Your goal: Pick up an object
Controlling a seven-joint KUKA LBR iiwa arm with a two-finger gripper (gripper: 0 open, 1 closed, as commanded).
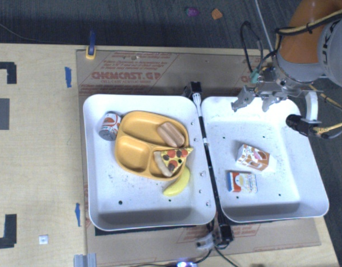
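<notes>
Hand [253,100] open, holding nothing, above right bin [310,202]; cardboard [126,71] reads "CHEMCAST GP".

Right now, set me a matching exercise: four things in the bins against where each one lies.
Things:
1. hot dog
2. soda can
3. banana
4. two small cartons

Places:
A. in the right bin
B. in the yellow tray's upper right compartment
C. in the left bin, beside the tray's upper left edge
D. in the left bin, against the tray's lower right edge

Pairs: 1-B, 2-C, 3-D, 4-A
</notes>
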